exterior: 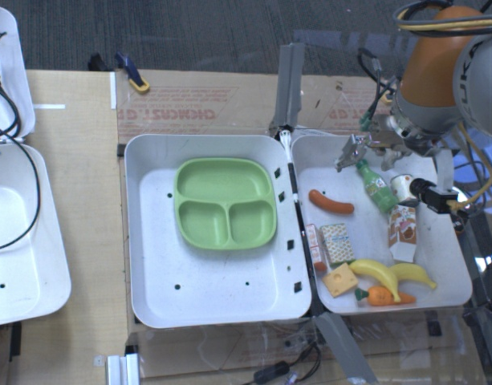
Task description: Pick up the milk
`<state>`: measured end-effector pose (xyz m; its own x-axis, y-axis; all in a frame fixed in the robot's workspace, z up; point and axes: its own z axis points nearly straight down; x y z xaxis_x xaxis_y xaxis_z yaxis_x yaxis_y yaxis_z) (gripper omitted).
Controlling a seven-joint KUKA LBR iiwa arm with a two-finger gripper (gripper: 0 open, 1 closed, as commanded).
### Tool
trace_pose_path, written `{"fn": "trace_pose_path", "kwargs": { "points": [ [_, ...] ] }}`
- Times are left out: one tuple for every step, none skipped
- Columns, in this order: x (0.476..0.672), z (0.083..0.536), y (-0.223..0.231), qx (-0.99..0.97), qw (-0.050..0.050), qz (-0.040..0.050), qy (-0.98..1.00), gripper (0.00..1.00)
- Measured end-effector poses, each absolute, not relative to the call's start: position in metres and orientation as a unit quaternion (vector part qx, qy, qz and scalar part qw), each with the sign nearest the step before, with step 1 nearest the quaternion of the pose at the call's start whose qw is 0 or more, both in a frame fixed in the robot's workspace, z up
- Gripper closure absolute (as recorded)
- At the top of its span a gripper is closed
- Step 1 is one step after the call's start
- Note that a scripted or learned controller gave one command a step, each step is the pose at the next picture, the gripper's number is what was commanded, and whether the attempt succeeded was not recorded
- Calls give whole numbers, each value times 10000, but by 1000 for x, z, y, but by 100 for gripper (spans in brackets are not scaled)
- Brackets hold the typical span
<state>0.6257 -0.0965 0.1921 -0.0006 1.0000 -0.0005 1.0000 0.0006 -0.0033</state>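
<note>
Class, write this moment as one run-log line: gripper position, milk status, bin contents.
gripper: over right bin's far end, near green bottle | milk carton: lying in right bin, not held | left bin: green divided plate

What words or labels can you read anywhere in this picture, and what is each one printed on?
Red print on the tape strip behind the left bin: shows upside down, roughly "CHEMGAZ", not certain.
Milk carton: print too small to read.
Green bottle: label blurred, unreadable.
Small patterned box and red packet: print unreadable.
</note>
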Motion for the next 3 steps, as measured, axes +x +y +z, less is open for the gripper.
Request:
{"fn": "trace_pose_path", "kwargs": {
  "points": [
    [581,114,-160,-6946,-9,-1,-7194,0],
    [532,92,-215,-6376,19,-21,-7704,0],
    [533,102,-216,-6393,-1,-16,-7690,100]
  ]
}}
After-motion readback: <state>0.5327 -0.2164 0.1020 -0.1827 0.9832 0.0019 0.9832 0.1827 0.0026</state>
